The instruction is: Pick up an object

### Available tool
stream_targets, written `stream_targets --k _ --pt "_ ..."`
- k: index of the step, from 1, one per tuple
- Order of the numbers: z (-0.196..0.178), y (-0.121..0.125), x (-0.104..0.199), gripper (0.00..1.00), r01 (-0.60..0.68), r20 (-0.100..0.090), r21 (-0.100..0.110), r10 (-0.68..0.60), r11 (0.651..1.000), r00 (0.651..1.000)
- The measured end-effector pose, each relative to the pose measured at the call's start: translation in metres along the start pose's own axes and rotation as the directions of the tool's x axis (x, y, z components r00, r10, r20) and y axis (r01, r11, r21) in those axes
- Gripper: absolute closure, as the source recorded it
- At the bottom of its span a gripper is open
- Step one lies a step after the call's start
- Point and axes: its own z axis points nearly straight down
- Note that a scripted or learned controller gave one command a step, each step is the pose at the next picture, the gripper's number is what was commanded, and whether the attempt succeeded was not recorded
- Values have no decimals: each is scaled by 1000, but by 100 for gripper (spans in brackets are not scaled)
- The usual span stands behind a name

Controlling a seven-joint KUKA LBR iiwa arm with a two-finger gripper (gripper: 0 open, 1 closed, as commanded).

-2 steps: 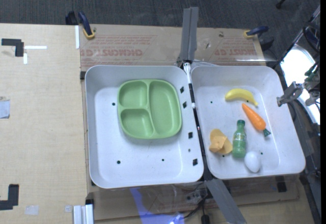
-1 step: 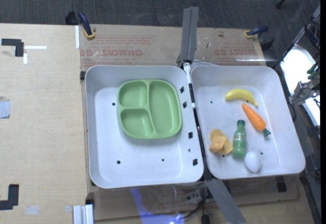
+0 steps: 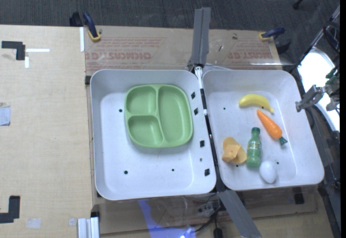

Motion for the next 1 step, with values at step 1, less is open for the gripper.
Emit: stream_targets --k 1 --pt "203 46 16 0 38 0 -6 -38 999 999"
